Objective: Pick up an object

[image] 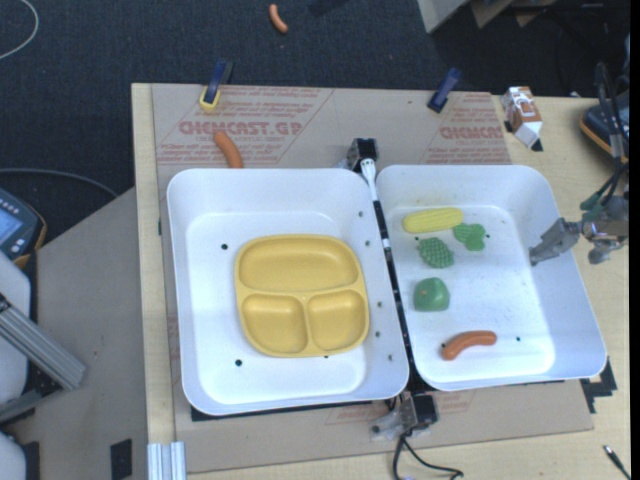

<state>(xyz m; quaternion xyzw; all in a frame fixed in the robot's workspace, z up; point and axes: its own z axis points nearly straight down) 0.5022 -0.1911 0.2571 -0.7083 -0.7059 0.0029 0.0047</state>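
White right bin point(570, 298), claw point(560, 240) above rim

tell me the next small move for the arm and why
Probably move left and down over the right bin toward the sausage. The gripper sits at that bin's right rim with nothing in it, and the sausage lies apart from the corn and the green pieces, so it looks the easiest to reach.

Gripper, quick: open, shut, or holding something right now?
Gripper: cannot be told from the camera view. It sits at the right bin's right rim, with nothing visibly held; the corn and sausage lie in the bin.
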